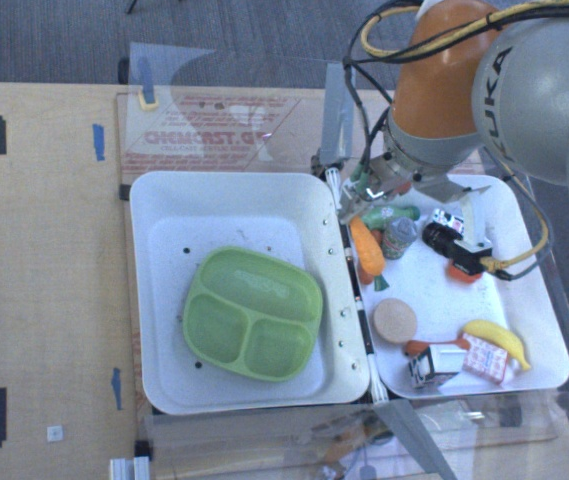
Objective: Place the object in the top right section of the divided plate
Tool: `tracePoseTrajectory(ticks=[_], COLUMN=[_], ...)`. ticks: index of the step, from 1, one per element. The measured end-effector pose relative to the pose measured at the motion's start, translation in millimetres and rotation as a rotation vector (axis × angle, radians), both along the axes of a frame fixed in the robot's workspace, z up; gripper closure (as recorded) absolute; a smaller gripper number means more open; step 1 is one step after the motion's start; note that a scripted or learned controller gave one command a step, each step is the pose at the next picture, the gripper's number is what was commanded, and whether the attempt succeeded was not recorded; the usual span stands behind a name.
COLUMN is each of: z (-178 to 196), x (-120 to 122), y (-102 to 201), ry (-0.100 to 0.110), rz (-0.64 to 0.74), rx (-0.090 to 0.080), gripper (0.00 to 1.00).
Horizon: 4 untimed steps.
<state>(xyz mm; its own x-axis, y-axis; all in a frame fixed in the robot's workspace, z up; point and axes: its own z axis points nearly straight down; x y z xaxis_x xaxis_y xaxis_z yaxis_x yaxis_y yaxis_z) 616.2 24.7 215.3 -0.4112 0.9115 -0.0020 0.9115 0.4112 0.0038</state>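
The green plate (252,313) sits in the left bin (159,208), near its front right corner, with nothing in its three parts, so it is ready to take something. All the small things lie in the right bin (544,313), where the arm (504,68) can pick from them. The gripper (379,190) is low at the back left corner of that bin, just above a carrot (367,249) and a small grey can (399,236), so I think it is going for one of those. I cannot tell if the fingers are open or closed, or if they hold anything. A tan disc (395,319) and a banana (497,340) lie nearer the front edge.
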Motion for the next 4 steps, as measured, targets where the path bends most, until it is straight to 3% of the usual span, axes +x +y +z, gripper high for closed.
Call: tracePoseTrajectory(ticks=[1,2,3,4], z=[78,88,27,-60], x=[-14,18,-35,-116], y=[-36,21,61,119], ry=[0.000,-0.003,0.004,0.006], rz=[0.035,0.338,0.253,0.264], rx=[-0.001,-0.001,0.000,0.000], gripper=[1.00,1.00,1.00,1.00])
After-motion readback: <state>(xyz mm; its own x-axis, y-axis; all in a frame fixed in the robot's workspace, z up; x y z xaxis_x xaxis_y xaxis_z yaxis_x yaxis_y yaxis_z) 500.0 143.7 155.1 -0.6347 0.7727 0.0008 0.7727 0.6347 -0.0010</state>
